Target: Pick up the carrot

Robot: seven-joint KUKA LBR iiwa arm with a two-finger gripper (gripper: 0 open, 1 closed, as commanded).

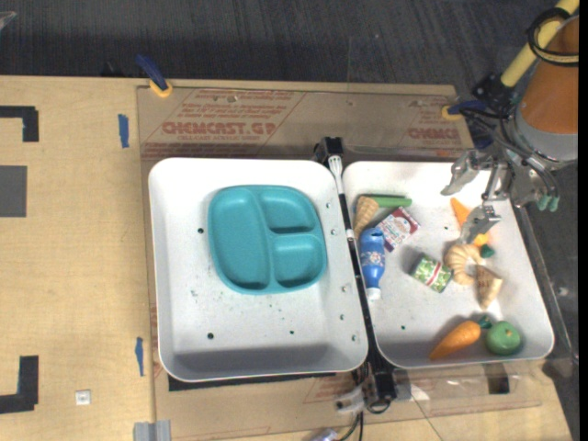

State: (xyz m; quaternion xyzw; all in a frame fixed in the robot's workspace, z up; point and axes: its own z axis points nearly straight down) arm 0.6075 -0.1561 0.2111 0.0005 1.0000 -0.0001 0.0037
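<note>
The carrot (457, 337), an orange cone, lies near the front edge of the right bin (404, 338), beside a green round fruit (503, 338). My gripper (472, 196) hangs over the back right part of that bin, well behind the carrot. Its metal fingers (457, 175) are spread open with nothing held between them. A small orange wedge (460, 212) lies in the bin just below the fingertips.
The right bin also holds an ice cream cone (367, 211), a blue bottle (372, 257), a pink-and-white packet (398, 226), a green can (430, 273) and tan shell-like pieces (473, 265). A teal divided tray (266, 237) sits in the left bin (184, 320).
</note>
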